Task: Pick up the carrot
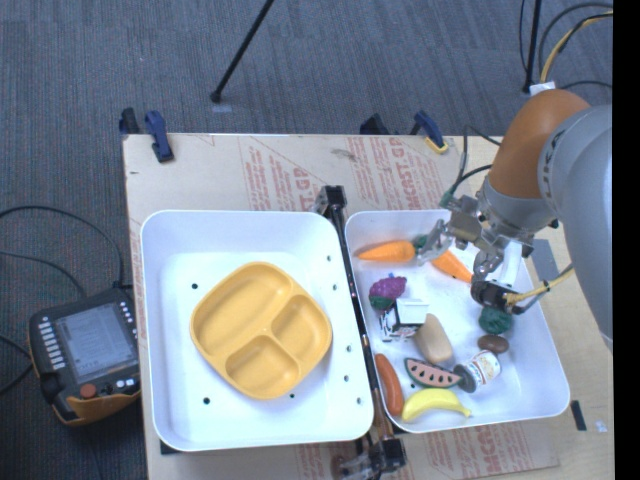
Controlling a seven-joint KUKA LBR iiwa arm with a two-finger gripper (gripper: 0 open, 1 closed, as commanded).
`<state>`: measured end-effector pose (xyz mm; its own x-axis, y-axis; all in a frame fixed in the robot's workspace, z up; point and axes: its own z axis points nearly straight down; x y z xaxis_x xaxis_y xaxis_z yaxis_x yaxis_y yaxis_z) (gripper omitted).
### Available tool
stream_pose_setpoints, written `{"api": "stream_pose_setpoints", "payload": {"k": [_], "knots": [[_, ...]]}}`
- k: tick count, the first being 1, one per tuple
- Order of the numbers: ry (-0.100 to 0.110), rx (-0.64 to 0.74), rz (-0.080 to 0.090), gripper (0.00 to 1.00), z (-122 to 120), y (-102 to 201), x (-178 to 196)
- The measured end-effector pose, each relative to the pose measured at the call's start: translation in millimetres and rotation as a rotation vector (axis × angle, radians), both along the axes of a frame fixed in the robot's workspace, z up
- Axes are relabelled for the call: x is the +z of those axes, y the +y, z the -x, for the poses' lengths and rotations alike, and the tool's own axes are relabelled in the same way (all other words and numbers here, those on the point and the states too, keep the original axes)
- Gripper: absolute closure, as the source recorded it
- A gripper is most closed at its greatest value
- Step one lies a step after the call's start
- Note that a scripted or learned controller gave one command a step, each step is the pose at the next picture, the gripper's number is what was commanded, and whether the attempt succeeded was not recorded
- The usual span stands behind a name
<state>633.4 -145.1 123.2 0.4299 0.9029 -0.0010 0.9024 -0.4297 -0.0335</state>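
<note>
I am judging this as the approach step: the arm is reaching in from the right and the hand (470, 258) is hanging low over the upper part of the right bin (556, 368), with nothing visibly between its fingers. Whether the hand is released or clenched I cannot tell from this slanted overhead view.

The carrot (388, 252) is lying on its side near the top-left corner of the right bin, its orange body pointing left and its green top toward the hand. It is sitting just beside the hand, on the hand's left, and I cannot tell whether they are touching. A second orange piece (452, 266) is lying right under the hand and could be mistaken for the target.

As I am reading it, the next move is calling for a short shift left, centring over the carrot's body across its long axis, then a descent. The purple grapes (387, 290) are lying just below the carrot.
</note>
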Motion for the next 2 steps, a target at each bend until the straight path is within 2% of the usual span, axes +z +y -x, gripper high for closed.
{"api": "stream_pose_setpoints", "payload": {"k": [1,2], "knots": [[-0.018,-0.232,0.013,0.00,-9.9,-34.6,-37.7],[-0.007,-0.223,0.003,1.00,-10.0,-30.9,-28.1]]}}
